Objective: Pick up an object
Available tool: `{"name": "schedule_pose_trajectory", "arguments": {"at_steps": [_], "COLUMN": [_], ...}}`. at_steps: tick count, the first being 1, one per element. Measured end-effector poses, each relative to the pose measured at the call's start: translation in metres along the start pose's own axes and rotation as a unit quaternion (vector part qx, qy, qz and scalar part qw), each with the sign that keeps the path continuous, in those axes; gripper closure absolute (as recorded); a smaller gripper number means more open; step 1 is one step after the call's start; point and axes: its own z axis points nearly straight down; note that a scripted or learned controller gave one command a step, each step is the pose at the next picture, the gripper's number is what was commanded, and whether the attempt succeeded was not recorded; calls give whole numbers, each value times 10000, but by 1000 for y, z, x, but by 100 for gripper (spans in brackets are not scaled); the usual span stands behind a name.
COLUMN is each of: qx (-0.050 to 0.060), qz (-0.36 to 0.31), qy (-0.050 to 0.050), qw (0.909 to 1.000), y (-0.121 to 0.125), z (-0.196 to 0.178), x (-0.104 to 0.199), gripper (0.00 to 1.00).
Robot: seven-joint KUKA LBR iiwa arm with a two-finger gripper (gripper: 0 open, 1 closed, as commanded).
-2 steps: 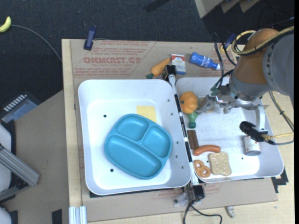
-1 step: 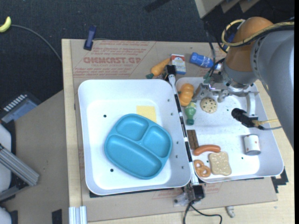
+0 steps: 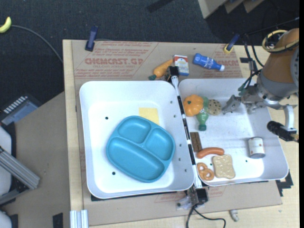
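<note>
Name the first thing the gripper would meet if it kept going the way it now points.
Probably the round speckled cookie, just beyond the gripper towards the view's left in the right white bin; height above it is unclear.

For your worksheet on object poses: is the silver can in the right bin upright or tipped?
Tipped: the can lies on its side on the bin floor, round end showing.

Round blue plastic divided plate (image 3: 140, 147) is lying in the left white bin (image 3: 90, 127). Right of it, the grey gripper (image 3: 236, 103) is hovering beside an orange toy pumpkin (image 3: 193, 105).
</note>
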Motion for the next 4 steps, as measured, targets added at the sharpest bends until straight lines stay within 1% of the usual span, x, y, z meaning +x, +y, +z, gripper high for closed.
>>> {"name": "schedule_pose_trajectory", "arguments": {"at_steps": [1,2,3,4], "qx": [-31,2,-11,0], "qz": [-5,-4,-9,-10], "qy": [-7,12,4,14], "qw": [10000,10000,10000,10000], "y": [14,-57,17,-27], "z": [-16,25,24,24], "x": [77,102,50,88], "gripper": [0,0,0,0]}}
